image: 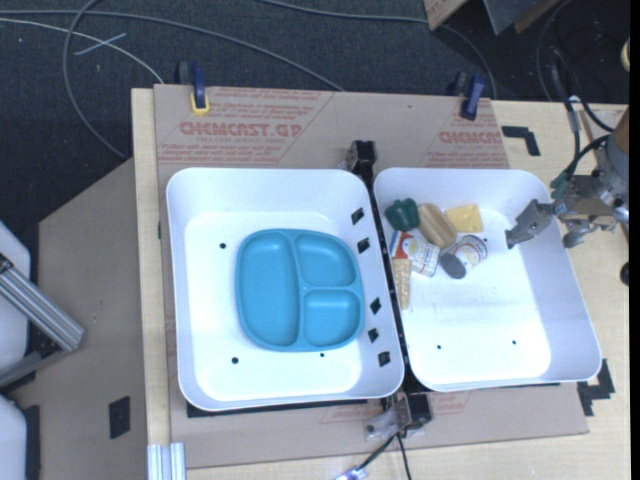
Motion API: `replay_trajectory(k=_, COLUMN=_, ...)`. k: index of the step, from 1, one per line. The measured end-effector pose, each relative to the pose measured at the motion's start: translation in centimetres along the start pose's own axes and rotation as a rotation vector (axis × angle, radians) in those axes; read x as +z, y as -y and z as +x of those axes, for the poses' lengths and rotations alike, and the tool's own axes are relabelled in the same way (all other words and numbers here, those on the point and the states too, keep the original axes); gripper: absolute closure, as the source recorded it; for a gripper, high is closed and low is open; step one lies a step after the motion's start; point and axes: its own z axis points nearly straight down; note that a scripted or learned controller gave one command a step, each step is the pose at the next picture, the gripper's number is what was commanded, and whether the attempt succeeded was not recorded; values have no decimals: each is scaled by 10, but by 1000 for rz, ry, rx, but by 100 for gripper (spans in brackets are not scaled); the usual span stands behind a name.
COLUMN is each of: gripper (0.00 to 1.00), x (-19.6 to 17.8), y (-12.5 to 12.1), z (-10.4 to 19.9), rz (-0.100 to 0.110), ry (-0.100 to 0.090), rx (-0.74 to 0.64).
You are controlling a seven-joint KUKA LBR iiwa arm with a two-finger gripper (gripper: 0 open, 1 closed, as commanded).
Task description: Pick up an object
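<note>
Highest over the bench, the gripper (526, 225) hangs above the right bin's (500, 318) far right side; whether it is open or closed cannot be told, and nothing is seen in its grasp. Its likeliest targets sit just beyond its tip: a silver can (471, 250), a yellow block (463, 216) and a tan cylinder (436, 226). A good try would centre over one piece before descending, probably the outlying can. Farther off, the left bin (200, 218) holds a blue divided plate (298, 290).

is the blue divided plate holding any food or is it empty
Empty: all three compartments of the blue divided plastic plate in the left white bin show bare blue.
</note>
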Motion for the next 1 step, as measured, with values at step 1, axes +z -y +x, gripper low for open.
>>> replay_trajectory(k=1, gripper=0, x=-7, y=-2, z=1, rz=-13, ry=3, rx=-4)
